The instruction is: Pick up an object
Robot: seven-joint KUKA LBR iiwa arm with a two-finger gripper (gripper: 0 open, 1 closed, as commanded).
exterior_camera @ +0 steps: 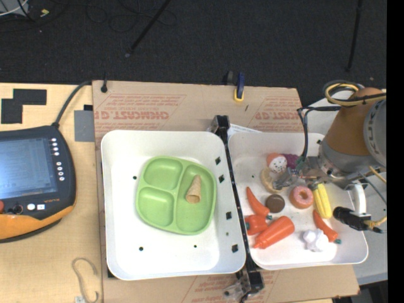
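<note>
The right bin (357,250) holds several toy foods: a pink donut (302,197), a brown round cookie (274,202), a large carrot (276,231), a red pepper (254,223), an orange chili (255,200), a yellow corn cob (322,199), a small carrot (326,226) and a white piece (311,238). A white-pink ball (277,163) and a purple piece (290,161) lie at the back. My gripper (295,177) hangs low in this bin, just above the donut and beside the ball. Nothing visibly sits in it.
The left bin (123,150) carries a green divided plate (165,197) with a tan cone (193,189) on it. A black clip strip (232,194) joins the bins. A teach pendant (31,175) lies far left, and a blue clamp (239,88) at the back.
</note>
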